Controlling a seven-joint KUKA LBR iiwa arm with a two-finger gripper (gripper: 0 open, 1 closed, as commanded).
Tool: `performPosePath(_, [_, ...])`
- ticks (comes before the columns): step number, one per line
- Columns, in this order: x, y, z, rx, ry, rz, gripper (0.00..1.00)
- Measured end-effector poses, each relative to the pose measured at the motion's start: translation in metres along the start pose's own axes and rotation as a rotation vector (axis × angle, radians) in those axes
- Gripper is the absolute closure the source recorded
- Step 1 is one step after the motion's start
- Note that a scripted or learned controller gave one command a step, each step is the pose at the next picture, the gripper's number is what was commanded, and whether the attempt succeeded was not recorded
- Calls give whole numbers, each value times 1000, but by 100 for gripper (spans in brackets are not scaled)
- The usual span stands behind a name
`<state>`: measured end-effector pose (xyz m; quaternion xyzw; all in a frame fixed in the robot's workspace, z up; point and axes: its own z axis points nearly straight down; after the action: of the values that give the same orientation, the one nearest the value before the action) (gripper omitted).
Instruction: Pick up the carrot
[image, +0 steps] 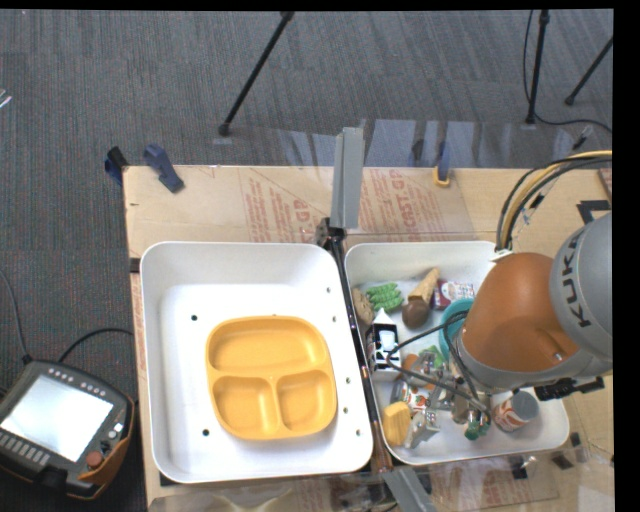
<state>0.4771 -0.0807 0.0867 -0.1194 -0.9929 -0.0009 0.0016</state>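
Right white bin (478, 252) holds the carrot (426, 287), tip pointing down-left; end effector (462, 400) grip unclear.

Cluttered right bin (420, 252); open room around yellow tray (270, 376).

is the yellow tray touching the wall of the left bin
Apart. The camera view shows bare white floor all around the yellow tray, so it meets none of the left bin's walls.
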Motion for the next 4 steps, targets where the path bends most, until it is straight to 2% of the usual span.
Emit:
performPosePath(1, [-13,-58,-26,1,-3,-315,0])
performPosePath(2, [-23,-21,0,-1,-1,-333,0])
performPosePath(3, [-23,-19,-10,-2,-1,-339,100])
performPosePath(4, [-14,6,-143,1,-15,-236,100])
